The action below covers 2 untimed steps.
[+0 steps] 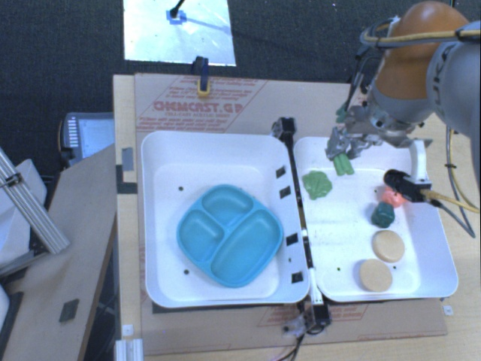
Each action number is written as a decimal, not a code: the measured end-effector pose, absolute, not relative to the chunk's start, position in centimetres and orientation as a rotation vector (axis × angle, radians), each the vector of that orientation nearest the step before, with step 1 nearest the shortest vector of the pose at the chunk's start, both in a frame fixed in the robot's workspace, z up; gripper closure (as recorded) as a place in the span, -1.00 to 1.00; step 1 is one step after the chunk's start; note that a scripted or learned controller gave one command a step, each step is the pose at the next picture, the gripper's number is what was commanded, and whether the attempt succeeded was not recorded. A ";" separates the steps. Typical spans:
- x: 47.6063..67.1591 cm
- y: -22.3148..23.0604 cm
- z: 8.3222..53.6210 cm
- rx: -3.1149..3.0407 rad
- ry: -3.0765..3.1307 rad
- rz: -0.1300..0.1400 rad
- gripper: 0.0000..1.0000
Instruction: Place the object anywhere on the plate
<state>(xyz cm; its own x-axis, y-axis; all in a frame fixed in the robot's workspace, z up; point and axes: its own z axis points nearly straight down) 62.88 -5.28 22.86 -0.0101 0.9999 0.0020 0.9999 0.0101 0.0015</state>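
Camera view shows the claw (343,150) low over the far end of the right bin (428,277), with a small green stick-shaped piece (344,164) at its tips; the green piece appears pinched between the two fingers, so I judge the claw clenched on it, though the contact itself is small and hard to make out (the piece could equally be resting against the bin floor just under the fingertips). Its long axis runs roughly from the claw's tips downward and slightly toward the near-right in the view, one end up under the fingers and the other pointing at the bin floor.

As for progress, the task looks barely begun; the blue plate (229,235) sits in the left bin (161,277), well to the claw's left and nearer the camera, and nothing rests on its three compartments; the lift, the carry across the divider between the bins and the release all remain.

Just below and to the left of the claw lies a lumpy green item (317,184); further toward the near side of the claw sit a pink-red piece (391,196), a dark teal piece (382,215) and two tan discs (382,260); all of these rest in the right bin on the worktop (128,201), apart from the claw.
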 end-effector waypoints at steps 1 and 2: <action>61.4 0.1 21.8 -2.213 -2.229 -0.001 1.00; 59.6 5.3 21.0 -2.209 -2.230 0.000 1.00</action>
<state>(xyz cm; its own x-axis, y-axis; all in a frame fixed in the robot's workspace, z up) 59.55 5.34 20.99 -0.0093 1.0000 0.0018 1.0000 0.0093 -0.0017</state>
